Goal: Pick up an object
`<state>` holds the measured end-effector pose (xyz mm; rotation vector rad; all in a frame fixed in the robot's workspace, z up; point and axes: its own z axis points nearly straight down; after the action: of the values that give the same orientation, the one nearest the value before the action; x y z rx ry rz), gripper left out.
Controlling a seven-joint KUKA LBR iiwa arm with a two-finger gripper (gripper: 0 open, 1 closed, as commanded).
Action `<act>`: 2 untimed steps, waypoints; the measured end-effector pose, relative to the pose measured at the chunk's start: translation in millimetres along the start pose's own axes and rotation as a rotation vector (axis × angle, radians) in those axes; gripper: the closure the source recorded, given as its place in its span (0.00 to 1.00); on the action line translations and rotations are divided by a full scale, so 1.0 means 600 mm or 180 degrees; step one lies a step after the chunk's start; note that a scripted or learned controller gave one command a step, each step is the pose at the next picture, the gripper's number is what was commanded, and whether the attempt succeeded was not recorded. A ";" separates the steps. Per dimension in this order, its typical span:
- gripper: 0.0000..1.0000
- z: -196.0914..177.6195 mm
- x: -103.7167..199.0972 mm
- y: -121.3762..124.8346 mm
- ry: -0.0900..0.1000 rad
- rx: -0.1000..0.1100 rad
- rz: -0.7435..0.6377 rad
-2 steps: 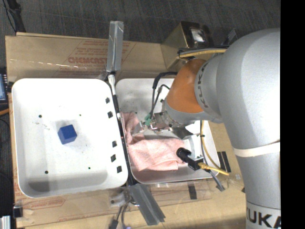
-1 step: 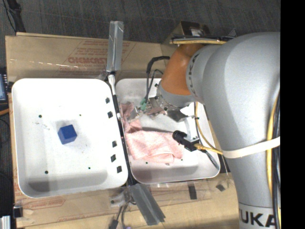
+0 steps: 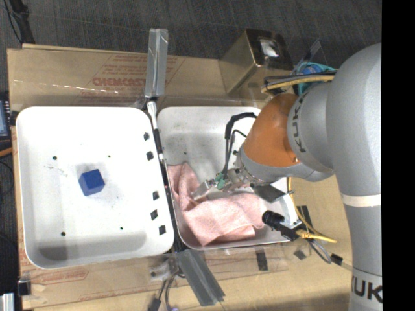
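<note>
The arm (image 3: 337, 128) hides much of the right bin (image 3: 194, 118); gripper (image 3: 206, 188) on pink cloth (image 3: 220, 216), grip unclear.

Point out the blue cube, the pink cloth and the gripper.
blue cube (image 3: 91, 181): camera view, its top face.
pink cloth (image 3: 220, 216): camera view, middle of the folds.
gripper (image 3: 202, 188): camera view, at the fingertips over the cloth.

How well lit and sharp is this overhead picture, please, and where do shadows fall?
Camera view: even, soft light; the blue cube is crisp in the left bin, casting hardly any shadow; the arm darkens the right bin beneath it; the gripper above the pink cloth looks slightly soft.
</note>
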<state>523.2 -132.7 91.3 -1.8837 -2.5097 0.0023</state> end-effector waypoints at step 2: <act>0.00 -0.016 0.000 0.001 0.0001 0.0003 -0.0006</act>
<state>523.8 -132.3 101.0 -1.8808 -2.5106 0.0032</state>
